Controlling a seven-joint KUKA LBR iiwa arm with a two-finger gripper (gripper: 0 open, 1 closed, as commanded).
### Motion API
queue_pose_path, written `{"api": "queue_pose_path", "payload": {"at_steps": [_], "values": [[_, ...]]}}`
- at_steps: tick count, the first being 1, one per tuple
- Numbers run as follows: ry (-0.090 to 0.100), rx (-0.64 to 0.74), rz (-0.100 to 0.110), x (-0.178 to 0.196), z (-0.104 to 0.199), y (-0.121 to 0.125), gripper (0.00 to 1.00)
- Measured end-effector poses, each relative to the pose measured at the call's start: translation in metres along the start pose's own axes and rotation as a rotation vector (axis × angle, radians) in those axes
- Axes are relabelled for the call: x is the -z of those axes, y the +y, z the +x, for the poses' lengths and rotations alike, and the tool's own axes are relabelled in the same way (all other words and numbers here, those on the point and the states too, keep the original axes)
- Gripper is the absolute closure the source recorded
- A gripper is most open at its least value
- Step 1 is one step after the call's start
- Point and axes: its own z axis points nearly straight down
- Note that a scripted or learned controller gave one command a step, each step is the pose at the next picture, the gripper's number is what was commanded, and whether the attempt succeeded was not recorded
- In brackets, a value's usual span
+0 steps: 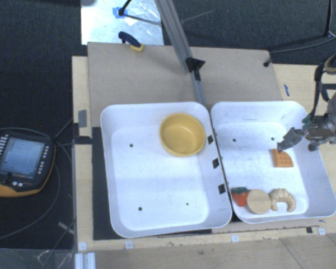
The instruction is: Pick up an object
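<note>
Reaching in from the right, the gripper (281, 145) is hanging over the right bin (319, 175), its tip just above an orange waffle-like block (282, 158); whether it is clenched or released, I cannot tell. Nearer the bin's front edge are lying a croissant (283, 199), a round biscuit (258, 201) and a tomato (239, 195).

Two white bins are sitting side by side on the bench. Left bin (123, 206): a yellow bowl (182, 134) is resting near its far right corner. Right bin (319, 184): the gripper (285, 143) is reaching in from the right, its tip hanging just above an orange waffle piece (282, 158). Along the near wall a tomato (239, 195), a round tan disc (258, 201) and a croissant (283, 199) are lying in a row.
</note>
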Motion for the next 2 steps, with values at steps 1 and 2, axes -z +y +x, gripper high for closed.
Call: {"api": "queue_pose_path", "payload": {"at_steps": [1,2], "values": [[0.001,0.0,0.004,-0.058,0.007,0.003,0.0],[0.001,0.0,0.005,-0.115,0.01,0.01,0.0]]}}
